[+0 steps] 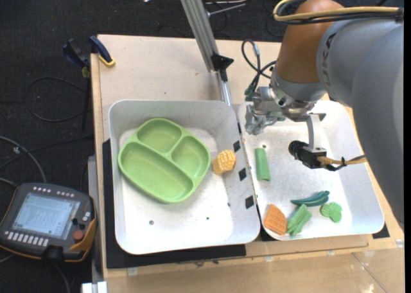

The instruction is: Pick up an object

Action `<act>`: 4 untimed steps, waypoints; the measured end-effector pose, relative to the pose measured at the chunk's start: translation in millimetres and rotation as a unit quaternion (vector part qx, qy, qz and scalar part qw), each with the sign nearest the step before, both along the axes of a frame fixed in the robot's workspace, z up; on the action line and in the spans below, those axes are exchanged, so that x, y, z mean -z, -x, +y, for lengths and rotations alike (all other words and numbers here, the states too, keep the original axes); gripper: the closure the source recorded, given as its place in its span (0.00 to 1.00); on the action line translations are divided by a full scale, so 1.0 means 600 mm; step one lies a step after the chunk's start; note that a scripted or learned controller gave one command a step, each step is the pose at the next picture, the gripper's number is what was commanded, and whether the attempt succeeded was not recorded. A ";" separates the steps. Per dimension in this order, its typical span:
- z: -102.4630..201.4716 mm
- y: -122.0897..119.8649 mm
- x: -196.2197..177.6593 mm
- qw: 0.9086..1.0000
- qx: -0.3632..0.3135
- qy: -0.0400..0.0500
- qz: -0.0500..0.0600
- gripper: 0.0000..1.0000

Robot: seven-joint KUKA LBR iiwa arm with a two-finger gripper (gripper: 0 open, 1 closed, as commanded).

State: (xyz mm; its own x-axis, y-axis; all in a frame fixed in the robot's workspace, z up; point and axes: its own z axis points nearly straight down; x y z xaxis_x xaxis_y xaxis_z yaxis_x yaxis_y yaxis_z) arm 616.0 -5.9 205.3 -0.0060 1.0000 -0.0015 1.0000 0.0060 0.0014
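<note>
My gripper [254, 122] hangs over the far left corner of the right bin [359, 157], just above and behind a green stick [262, 163] lying near the bins' shared wall. At the near end of the right bin lie an orange waffle piece [275, 219], a green bundle [298, 218], a dark green pepper [310, 199] and a small light green piece [331, 211]. In the left bin [128, 221], a yellow corn piece [223, 162] rests beside a green divided plate [164, 159]. Nothing shows in the gripper.
A slanted metal pole [200, 22] rises behind the bins close to the gripper. A black cable with a connector [311, 155] dangles from the wrist over the right bin. A teach pendant [45, 218] lies off the bench at the lower left.
</note>
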 end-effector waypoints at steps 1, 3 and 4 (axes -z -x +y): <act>-0.003 0.025 0.018 1.000 0.003 0.000 0.002 1.00; -0.023 0.078 0.021 1.000 0.005 -0.001 0.005 1.00; 0.066 0.134 -0.088 1.000 -0.001 -0.002 -0.002 1.00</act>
